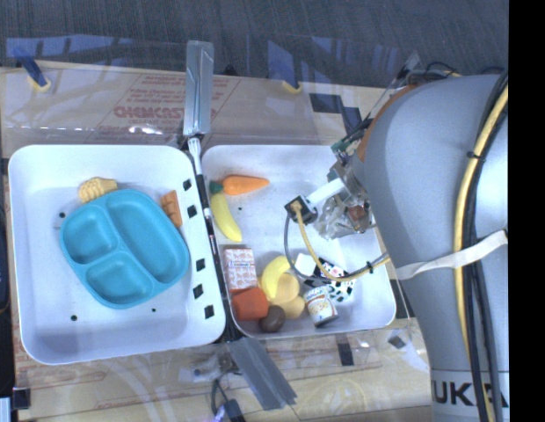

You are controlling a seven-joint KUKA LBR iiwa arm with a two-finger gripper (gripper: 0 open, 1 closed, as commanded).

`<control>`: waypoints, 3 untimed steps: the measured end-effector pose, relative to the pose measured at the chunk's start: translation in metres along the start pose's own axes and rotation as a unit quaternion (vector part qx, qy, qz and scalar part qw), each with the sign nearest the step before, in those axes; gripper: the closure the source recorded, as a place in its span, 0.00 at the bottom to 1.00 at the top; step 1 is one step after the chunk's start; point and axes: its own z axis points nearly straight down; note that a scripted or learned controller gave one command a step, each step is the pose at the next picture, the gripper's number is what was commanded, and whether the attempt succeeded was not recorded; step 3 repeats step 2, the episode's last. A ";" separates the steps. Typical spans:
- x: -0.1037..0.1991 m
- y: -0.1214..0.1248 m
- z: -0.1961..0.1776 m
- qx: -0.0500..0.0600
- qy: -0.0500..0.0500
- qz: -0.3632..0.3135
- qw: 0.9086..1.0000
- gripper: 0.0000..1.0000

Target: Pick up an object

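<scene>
Gripper (345, 211) hangs over the right side of the right bin (255, 161); whether it is open or closed cannot be told, and nothing is seen held. Likeliest target is the banana (225, 216), lying alone at the bin's left, below the carrot (244, 184); probably light, stiff and smooth, best taken across its middle. Open floor lies between banana and gripper; the left wall is close, and the lower heap near the cup (321, 307) is crowded.

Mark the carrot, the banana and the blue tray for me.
carrot (244, 184), camera view, middle of its orange body.
banana (225, 217), camera view, middle of its curve.
blue tray (123, 246), camera view, central divider.
</scene>
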 end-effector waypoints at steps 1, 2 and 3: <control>-0.061 -0.017 0.000 0.001 -0.001 -0.173 0.985 1.00; -0.082 -0.024 0.000 0.001 0.000 -0.147 0.989 1.00; -0.082 -0.024 0.000 0.001 0.000 -0.147 0.989 1.00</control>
